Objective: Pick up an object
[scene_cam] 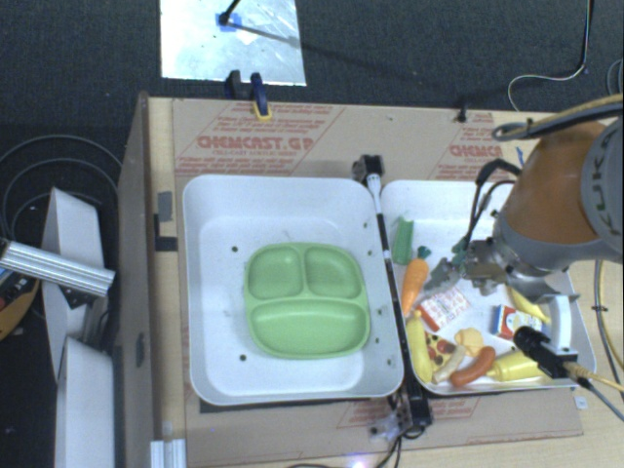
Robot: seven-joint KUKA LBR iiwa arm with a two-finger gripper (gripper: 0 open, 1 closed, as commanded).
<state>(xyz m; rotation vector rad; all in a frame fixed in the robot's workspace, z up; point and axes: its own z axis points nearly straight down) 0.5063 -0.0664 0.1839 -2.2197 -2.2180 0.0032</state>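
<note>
- The arm [565,193] reaches in from the right over the right bin [429,195], its wrist low above the pile of toy food.
- The gripper [466,266] sits just beside the carrot [414,281] and above a red-and-white packet [446,308]; whether the jaws are apart or together cannot be told, since the wrist covers them from this angle.
- Things to pick lie crowded in the right bin: the carrot, a green piece [402,239] near the divider, the packet, a sausage [473,367], a yellow bottle [515,366] and a banana [418,344] along the left wall.
- The left bin [210,261] holds a green divided plate [307,297], well apart from the arm.
- Risk, as a judgement: the items touch and overlap, so closing here could catch two at once, or nudge the carrot aside and grip nothing.
- The flat packet looks hard to get under; the jaws may slide off it.
- The carrot's rounded, tapered form could squirt out if pinched off-centre.
- Coming down too near the divider could strike the bin wall.
</note>
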